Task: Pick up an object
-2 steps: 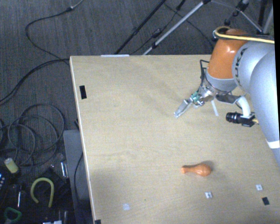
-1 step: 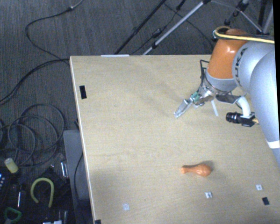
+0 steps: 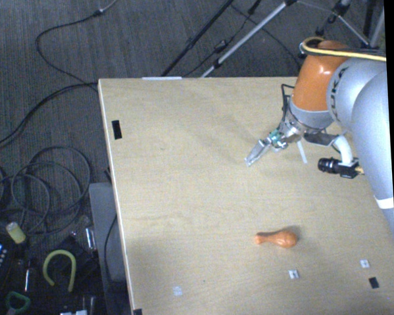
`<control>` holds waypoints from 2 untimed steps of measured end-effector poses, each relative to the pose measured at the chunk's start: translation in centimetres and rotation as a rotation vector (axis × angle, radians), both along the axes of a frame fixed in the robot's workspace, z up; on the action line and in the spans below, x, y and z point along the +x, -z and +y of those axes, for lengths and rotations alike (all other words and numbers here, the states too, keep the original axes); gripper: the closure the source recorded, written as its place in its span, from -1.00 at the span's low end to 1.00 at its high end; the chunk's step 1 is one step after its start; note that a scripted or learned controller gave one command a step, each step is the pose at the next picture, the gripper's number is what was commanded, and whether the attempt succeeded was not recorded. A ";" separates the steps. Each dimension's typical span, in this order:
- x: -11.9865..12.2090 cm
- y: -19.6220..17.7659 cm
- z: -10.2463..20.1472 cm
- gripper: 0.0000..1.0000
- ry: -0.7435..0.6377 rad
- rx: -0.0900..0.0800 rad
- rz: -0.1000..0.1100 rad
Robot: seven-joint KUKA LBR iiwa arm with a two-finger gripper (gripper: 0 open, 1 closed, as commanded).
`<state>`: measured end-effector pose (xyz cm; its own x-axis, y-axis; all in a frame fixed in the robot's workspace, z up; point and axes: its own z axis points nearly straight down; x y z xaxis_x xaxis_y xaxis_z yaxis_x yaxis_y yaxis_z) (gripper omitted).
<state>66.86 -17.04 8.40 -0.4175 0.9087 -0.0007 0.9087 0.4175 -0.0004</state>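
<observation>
A small orange object [image 3: 277, 239], shaped like a gourd with a thin neck pointing left, lies on its side on the tan board [image 3: 185, 187], toward the lower right. My gripper [image 3: 262, 150] hangs over the board's upper right, tilted down and to the left. It sits well above the orange object in the view and a little left of it, apart from it. Nothing shows in the gripper. The grey arm with its orange band [image 3: 315, 81] enters from the right.
Small tags lie on the board: a black one [image 3: 116, 129] near the left edge and several little squares [image 3: 293, 273] at the lower right. Cables [image 3: 40, 188] and tools lie on the floor to the left. Stand legs [image 3: 256, 25] cross the floor beyond the board.
</observation>
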 end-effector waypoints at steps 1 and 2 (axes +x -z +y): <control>0.0 0.0 0.0 -1.00 0.000 0.000 0.000; 0.0 -4.7 -3.3 -1.00 0.059 0.000 -0.002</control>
